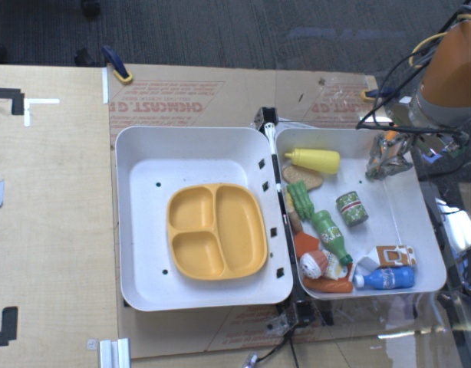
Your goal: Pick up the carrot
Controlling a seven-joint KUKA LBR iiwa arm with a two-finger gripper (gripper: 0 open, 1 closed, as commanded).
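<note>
Smooth tapered orange carrot (306, 245) among glossy plastic toys

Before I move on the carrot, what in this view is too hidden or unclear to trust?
- Carrot: an orange piece low in the right bin, partly under the green bottle; its full length is hidden.
- Gripper: small and cluttered by cables, finger state unreadable.
- Arm: cut off by the right edge.
- Labels on the can and blue bottle: too small to read.

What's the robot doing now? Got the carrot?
Pincer over right bin's far corner, nothing held. Carrot at near edge, untouched. Green bottle lying across it.
</note>
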